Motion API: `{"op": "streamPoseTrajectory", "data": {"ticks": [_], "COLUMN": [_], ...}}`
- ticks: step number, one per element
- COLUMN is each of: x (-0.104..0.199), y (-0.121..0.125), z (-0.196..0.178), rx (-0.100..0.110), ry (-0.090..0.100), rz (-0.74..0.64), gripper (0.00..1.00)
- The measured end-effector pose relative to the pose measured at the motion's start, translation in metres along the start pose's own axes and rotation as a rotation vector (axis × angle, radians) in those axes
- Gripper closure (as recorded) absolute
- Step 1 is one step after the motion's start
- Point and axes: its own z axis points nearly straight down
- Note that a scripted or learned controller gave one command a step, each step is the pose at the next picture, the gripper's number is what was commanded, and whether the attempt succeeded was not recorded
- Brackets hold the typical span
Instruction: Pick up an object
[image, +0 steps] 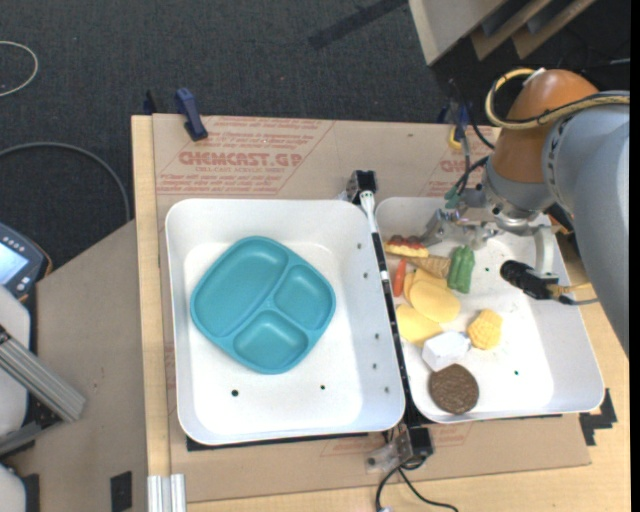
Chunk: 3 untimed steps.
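My gripper hangs over the back of the right bin, reaching in from the right. Just below it in the view lies a green bottle-shaped toy, close to the gripper's tip. To the left of that sit a red-and-tan piece, an orange carrot piece and pale yellow pieces. Further forward are a yellow corn piece, a white block and a brown round cookie.
The left bin holds a teal divided plate. The two bins meet along a ridge with black clips at both ends. The bench's cardboard top surrounds both bins.
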Motion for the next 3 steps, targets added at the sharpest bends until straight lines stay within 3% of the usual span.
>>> {"op": "streamPoseTrajectory", "data": {"ticks": [1, 2, 3], "x": [0.043, 0.04, 0.041], "y": [-0.074, -0.15, -0.146], "z": [-0.038, -0.006, -0.017], "rx": [0.01, 0.007, -0.001], "ry": [0.004, 0.002, 0.0], "rz": [0.004, 0.009, 0.007], "gripper": [0.0, 0.0, 1.0]}}
